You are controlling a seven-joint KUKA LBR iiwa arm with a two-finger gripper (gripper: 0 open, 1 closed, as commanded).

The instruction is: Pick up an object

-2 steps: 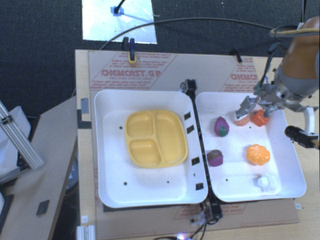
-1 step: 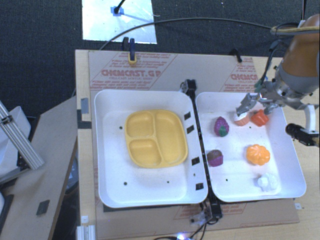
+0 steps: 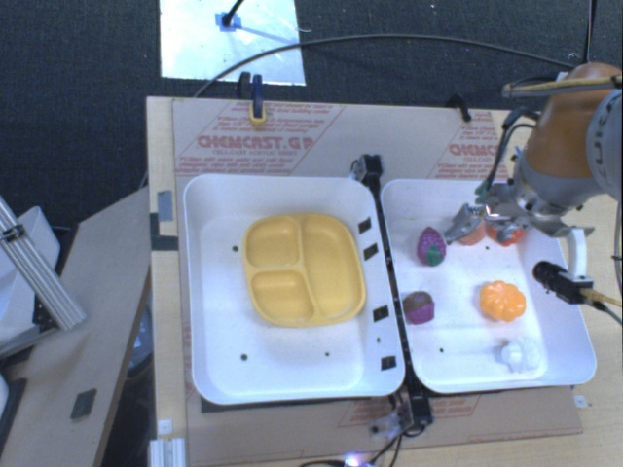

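Overall: two shallow white bins sit side by side on a pale wooden bench, seen from above at a slant.
Bench (image 3: pixel 292 129): a light board with red printed lettering along its far edge; dark carpet lies beyond it.
Left bin (image 3: pixel 209 358): the larger-looking white bin, holding one item near its middle.
Right bin (image 3: pixel 458 363): touches the left bin along a dark central seam and holds several small objects.
Arm (image 3: pixel 574 134): grey with an orange band, it reaches in from the right and hangs over the far right corner of the right bin.
Yellow tray (image 3: pixel 302 268): a divided plate with three compartments, lying flat in the middle of the left bin.
Gripper (image 3: pixel 485 224): low over the far part of the right bin, metal fingers pointing left; I cannot tell whether they are spread or pressed together.
Orange-red object (image 3: pixel 487 235): directly beneath the gripper, mostly hidden, so contact is unclear.
Orange toy (image 3: pixel 502 301): a small pumpkin-like shape, right of centre in the right bin.
Purple and green toy (image 3: pixel 431 246): just left of the gripper, apart from it.
Dark purple toy (image 3: pixel 419 306): near the central seam, in front of the purple and green one.
White object (image 3: pixel 518 355): small and pale, near the front right corner of the right bin.
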